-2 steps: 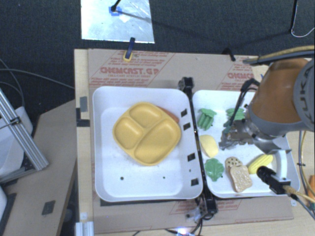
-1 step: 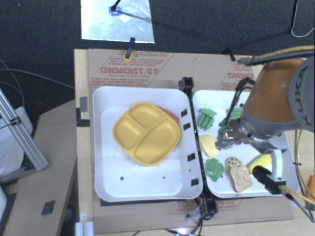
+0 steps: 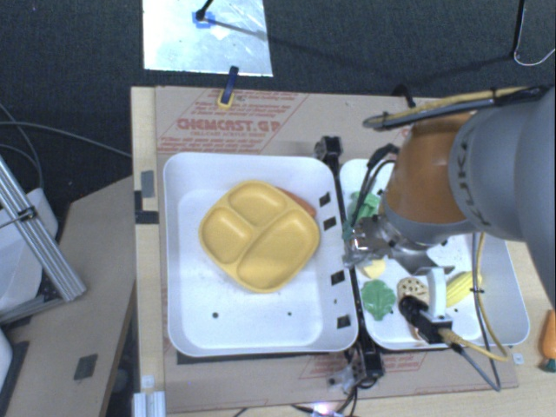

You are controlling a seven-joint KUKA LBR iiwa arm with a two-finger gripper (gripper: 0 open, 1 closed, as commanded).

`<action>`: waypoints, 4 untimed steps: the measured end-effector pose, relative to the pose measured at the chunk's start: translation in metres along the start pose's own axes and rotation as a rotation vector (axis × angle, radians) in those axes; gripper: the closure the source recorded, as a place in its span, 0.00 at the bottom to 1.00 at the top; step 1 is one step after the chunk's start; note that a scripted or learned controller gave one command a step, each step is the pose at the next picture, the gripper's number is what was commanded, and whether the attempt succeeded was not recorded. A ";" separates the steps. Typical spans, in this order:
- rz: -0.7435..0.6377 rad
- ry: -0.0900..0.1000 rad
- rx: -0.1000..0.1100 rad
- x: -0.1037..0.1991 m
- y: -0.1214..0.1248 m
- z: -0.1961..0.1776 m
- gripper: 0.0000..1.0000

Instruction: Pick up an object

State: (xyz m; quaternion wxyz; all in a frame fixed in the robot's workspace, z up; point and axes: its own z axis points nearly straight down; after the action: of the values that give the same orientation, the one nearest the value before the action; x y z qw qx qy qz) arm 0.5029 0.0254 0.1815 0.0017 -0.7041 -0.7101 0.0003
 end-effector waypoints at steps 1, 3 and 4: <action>0.000 0.002 -0.021 0.022 -0.015 -0.155 1.00; 0.003 -0.002 -0.002 -0.030 0.008 -0.050 1.00; 0.014 -0.004 -0.005 -0.098 -0.018 -0.067 1.00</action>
State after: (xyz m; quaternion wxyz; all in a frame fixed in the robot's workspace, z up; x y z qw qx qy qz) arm 0.4860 -0.0728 0.2486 -0.0016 -0.7091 -0.7051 0.0001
